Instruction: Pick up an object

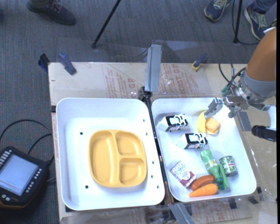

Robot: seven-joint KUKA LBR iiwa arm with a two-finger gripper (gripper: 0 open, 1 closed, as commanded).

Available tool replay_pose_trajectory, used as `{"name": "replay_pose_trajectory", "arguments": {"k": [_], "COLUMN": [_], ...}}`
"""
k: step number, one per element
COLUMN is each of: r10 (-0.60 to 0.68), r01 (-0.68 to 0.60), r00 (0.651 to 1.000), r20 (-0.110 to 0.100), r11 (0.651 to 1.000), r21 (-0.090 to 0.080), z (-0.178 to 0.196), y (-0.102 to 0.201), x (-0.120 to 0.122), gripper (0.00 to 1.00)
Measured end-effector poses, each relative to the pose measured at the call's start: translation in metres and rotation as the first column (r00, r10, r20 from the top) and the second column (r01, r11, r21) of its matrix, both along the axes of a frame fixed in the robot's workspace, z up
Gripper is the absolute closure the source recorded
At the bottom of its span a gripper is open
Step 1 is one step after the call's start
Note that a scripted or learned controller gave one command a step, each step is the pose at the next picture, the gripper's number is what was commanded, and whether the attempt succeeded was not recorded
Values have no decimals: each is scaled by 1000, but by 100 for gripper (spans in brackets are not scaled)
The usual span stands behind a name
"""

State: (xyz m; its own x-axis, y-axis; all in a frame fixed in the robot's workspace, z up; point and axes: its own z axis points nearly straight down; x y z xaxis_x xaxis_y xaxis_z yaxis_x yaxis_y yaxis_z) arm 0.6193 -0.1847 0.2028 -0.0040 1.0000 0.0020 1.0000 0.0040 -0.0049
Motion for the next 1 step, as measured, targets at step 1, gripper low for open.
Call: {"name": "replay_pose_trajectory", "arguments": {"k": [1], "r10": [-3], "r01": [3], "r00": [1000], "r20": [-3], "r11": [1000], "r21": [2], "z": [-105], "y": [1], "x": [-81], "gripper": [0]}}
